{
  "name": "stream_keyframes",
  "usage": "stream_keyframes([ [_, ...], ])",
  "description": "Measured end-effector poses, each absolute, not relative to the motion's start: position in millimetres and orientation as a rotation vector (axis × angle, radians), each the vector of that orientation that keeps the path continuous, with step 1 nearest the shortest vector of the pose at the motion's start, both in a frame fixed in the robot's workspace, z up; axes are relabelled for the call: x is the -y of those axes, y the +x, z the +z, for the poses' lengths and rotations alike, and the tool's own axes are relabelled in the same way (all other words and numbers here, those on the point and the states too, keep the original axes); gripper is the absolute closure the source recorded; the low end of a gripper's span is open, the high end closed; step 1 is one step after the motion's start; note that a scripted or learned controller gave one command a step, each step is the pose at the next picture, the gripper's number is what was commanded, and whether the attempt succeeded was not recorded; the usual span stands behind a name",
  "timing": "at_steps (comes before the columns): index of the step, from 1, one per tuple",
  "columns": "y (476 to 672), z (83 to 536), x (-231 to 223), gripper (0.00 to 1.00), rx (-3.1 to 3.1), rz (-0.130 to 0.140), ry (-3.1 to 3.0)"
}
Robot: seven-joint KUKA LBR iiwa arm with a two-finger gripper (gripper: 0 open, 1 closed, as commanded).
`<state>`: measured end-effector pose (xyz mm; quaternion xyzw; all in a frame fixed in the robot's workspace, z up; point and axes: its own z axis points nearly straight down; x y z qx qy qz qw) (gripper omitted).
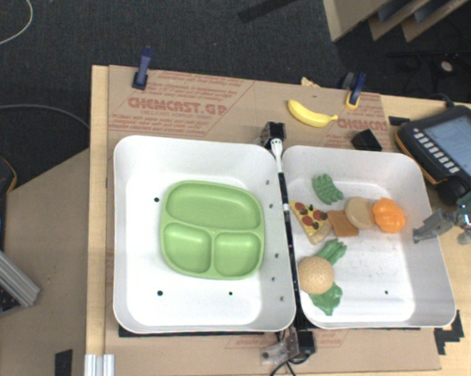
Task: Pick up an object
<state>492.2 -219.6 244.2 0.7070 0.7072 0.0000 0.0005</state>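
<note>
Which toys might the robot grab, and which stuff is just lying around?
To grab, right white bin: orange ball, pizza slice, tan round bun, green leafy pieces.

Lying about: green divided plate, yellow banana, black handheld controller.

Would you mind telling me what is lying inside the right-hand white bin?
The right bin holds a pizza slice, an orange, a bun resting on green leafy pieces, another green piece and tan rounds. Whatever lies beneath the bun is covered.

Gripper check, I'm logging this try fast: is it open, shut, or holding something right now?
Gripper: open, holding nothing, at the right rim of the right bin, beside the orange toy but not touching it.
</note>
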Motion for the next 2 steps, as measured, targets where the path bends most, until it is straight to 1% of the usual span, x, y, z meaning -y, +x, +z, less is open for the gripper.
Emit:
stream_keyframes([
  [1, 479.8, 511.5, 175.0, 0.00, -2.213, 0.017, 2.202],
  [2, 480.3, 512.6, 176.2, 1.00, -2.217, 0.003, 2.213],
])
